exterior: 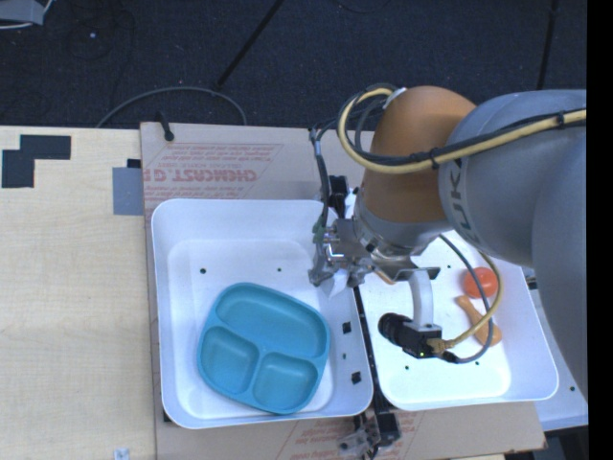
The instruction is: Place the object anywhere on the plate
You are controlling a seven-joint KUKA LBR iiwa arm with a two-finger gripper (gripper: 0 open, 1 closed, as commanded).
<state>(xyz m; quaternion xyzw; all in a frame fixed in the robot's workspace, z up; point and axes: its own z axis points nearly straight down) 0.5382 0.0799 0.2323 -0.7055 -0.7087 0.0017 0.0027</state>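
Observation:
A blue plate (pixel 263 348) with three compartments lies in the left bin (pixel 182 257), toward its front. My gripper (pixel 330 271) hangs over the divide between the two bins, just above the plate's far right corner. I see nothing clearly held in it. An orange object (pixel 480 281) with a longer orange piece (pixel 476 316) below it lies in the right bin (pixel 517 372), partly hidden behind the arm's cable. The arm's orange band and grey body cover much of the right bin's back.
A black fitting (pixel 402 332) with a yellow cable hangs from the wrist over the right bin. Brown cardboard (pixel 220 166) lies behind the bins, and a light wooden benchtop (pixel 67 305) extends to the left.

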